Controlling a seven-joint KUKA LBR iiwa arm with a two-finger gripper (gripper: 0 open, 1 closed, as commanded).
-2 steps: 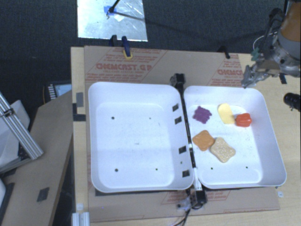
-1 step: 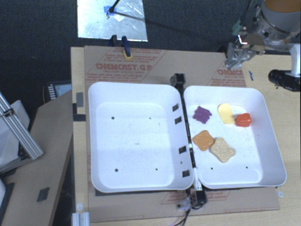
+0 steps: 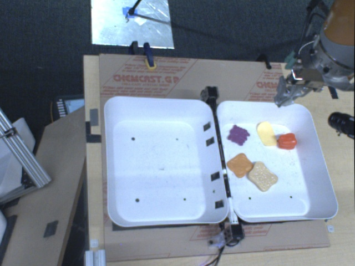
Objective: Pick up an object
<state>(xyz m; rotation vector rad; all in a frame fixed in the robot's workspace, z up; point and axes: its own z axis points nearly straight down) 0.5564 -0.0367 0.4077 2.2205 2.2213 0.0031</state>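
From above and at a slant, the camera view takes in a pale wooden bench [image 3: 66, 165] topped with a sheet of brown cardboard [image 3: 166, 73] printed in red lettering. On the cardboard sit two shallow white bins side by side, joined along a dark hinge strip [image 3: 217, 148] that serves here as the landmark. The left bin [image 3: 113, 148] lies to the left of that strip; its floor carries only a few small dark dots. The right bin [image 3: 316, 165] lies to the right of the strip.

Beyond the bench the floor is dark carpet [image 3: 44, 26], with a shiny silver sheet [image 3: 132, 15] lying well up and left of the strip's top end. A blue and yellow clamp [image 3: 148, 57] grips the cardboard's far edge, up and left of the strip. An aluminium frame piece [image 3: 19, 154] stands far left of it.

In the right bin, a purple piece [image 3: 238, 134] sits just right of the strip. Farther right is a yellow piece [image 3: 266, 133], touching a red piece [image 3: 287, 141] on its far side. An orange piece [image 3: 239, 164] lies close to the strip's middle, touching a tan toast-shaped piece [image 3: 262, 176] beside it.

The gripper [image 3: 284, 98] hangs at the right bin's far rim, up and right of the strip, well apart from every piece. How far its claw is open cannot be told, and nothing is seen in it.
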